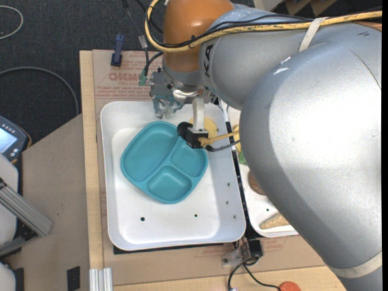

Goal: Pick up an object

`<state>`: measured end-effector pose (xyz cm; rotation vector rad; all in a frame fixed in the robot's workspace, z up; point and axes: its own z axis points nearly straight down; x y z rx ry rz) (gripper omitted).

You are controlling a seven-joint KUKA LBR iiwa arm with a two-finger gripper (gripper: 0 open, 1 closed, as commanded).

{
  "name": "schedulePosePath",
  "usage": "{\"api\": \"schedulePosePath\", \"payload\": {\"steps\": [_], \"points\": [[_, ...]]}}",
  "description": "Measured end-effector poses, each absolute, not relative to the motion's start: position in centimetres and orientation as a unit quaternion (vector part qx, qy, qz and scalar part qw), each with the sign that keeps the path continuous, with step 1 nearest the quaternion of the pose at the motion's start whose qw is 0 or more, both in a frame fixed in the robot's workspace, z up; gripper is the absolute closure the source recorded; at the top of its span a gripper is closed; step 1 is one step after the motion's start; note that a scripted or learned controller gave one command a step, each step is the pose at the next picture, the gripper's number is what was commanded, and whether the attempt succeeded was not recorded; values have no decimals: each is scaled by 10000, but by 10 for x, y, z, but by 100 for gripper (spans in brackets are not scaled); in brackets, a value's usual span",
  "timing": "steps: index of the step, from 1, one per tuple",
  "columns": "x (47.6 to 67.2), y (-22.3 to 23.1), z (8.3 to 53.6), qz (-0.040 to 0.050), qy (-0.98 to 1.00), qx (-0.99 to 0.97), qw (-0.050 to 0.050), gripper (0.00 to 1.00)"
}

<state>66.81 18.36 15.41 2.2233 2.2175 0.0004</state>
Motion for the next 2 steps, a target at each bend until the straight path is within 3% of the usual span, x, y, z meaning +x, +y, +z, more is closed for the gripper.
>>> {"api": "schedulePosePath", "payload": {"steps": [1,2], "points": [[668,186,358,93,7077,7065,56,100],[665,173,252,-39,7064,7078,-23,100]]}}
